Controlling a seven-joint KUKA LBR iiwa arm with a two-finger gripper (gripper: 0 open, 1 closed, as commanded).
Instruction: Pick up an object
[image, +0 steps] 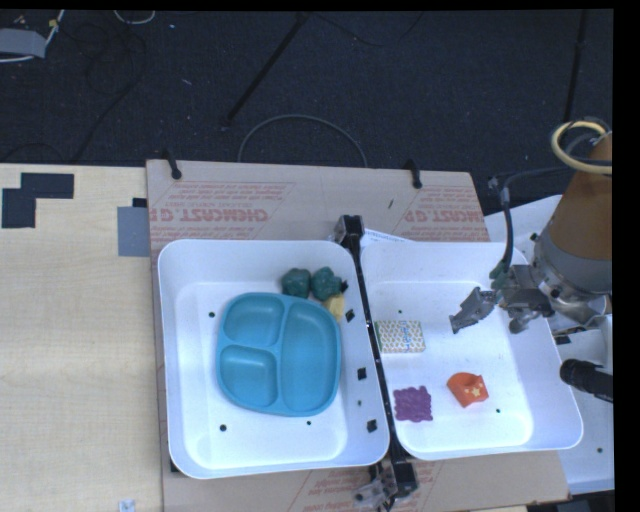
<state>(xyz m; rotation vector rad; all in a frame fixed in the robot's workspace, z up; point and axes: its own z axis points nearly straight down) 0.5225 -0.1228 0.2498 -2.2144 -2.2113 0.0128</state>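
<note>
Your gripper (497, 307) hovers over the right bin (545, 425), toward its far right side, fingers spread and holding nothing. Nearer you lie an orange piece (467, 388), a purple piece (412, 403) and a speckled block (400, 336). A blue plate (277, 352) sits in the left bin (190, 400).

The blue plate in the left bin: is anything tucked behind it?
Behind the blue plate, at its far edge, sit two dark teal lumps and a small yellow piece. The plate's rim covers their lower parts, so their full shapes are hidden.
</note>
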